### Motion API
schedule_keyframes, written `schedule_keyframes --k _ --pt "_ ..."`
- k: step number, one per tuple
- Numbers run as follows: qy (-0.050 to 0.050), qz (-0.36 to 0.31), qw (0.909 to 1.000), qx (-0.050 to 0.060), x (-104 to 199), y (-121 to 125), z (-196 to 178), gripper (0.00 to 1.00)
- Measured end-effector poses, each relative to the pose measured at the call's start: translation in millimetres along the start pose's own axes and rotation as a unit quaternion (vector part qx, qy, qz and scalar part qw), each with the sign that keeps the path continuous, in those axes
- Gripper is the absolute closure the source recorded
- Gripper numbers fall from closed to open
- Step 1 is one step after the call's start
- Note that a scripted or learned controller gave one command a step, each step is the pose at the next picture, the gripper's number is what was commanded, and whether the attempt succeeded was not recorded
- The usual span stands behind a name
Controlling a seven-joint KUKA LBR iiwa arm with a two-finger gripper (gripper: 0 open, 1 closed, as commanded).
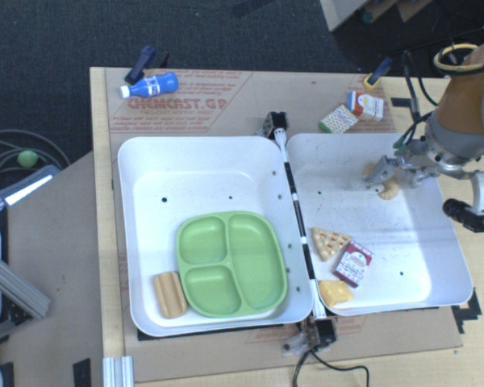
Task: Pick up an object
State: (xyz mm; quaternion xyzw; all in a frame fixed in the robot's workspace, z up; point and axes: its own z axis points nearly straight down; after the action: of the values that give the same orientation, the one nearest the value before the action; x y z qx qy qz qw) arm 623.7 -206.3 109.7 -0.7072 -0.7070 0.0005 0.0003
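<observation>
My gripper (pixel 381 177) hangs low over the far part of the right bin (pixel 419 240), reaching in from the right below the orange-banded wrist. A small tan piece (pixel 390 190) lies on the bin floor right under the gripper's tip, partly hidden by it. Whether it is touched I cannot tell. Nearer the front of the same bin lie a waffle-like wedge (pixel 329 242), a red packet (pixel 353 264) and a yellow piece (pixel 335 293).
The left bin (pixel 145 184) holds a green divided plate (pixel 230 263) and a tan bread-like block (pixel 170 294). Behind the bins, on the bench, lie a blue-and-white bottle (pixel 149 85) and two small boxes (pixel 339 119) (pixel 369 106). A black divider (pixel 294 204) separates the bins.
</observation>
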Motion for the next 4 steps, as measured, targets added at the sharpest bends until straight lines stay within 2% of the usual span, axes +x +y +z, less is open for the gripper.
schedule_keyframes --k 1,2,3,4 --pt "0.001 -0.001 1.0000 0.000 1 38 25 0.00" --pt "-0.002 -0.001 1.0000 -0.006 -1 41 9 1.00" --pt "-0.002 0.000 1.0000 -0.005 -12 -75 20 1.00" --pt "0.000 -0.001 1.0000 -0.002 65 -92 -75 1.00"
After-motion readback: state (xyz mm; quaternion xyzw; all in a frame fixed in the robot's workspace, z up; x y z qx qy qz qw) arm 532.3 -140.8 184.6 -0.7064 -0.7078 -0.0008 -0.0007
